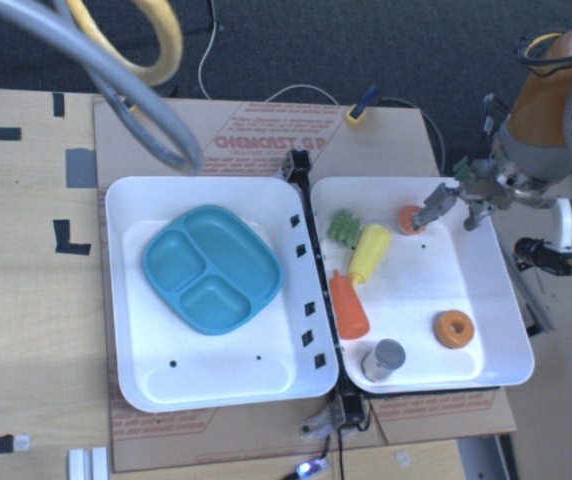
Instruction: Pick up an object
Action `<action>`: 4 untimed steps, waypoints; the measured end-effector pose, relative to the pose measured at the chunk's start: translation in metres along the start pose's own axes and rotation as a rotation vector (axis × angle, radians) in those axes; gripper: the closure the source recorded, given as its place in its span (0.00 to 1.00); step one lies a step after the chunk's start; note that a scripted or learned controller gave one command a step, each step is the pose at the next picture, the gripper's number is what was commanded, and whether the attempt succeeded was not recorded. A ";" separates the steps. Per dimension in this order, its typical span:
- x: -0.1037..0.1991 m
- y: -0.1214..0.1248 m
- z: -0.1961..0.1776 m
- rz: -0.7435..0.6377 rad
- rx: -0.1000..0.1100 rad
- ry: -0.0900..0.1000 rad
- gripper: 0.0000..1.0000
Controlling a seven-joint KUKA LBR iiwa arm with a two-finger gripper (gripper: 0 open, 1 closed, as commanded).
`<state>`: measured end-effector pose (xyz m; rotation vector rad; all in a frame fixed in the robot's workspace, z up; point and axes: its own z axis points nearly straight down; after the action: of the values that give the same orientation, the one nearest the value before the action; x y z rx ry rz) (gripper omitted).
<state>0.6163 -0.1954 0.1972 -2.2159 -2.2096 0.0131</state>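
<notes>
The right bin [486,268] holds a green leafy toy [344,228], a yellow block [369,251], an orange-red bottle shape [347,306], a grey cup [384,358], an orange ring [454,329] and a small orange-red piece [409,219] near the far wall. My gripper [453,208] hovers over the far right corner of that bin, right of the small orange-red piece, fingers spread open with nothing between them. The arm comes in from the right.
The left bin [131,268] holds a blue divided plate [212,267]. A black divider clip line [311,268] runs between the bins. Grey and yellow hoses [116,58] cross the upper left. Cardboard lies under both bins.
</notes>
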 end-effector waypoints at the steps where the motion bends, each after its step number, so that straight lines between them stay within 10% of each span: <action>1: 0.001 0.003 -0.007 -0.004 -0.011 -0.003 0.00; 3: -0.003 0.003 0.111 -0.004 -0.009 -0.003 0.00; 4: -0.003 0.004 0.098 -0.006 -0.011 -0.003 1.00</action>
<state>0.6186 -0.1979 0.0990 -2.2163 -2.2234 0.0050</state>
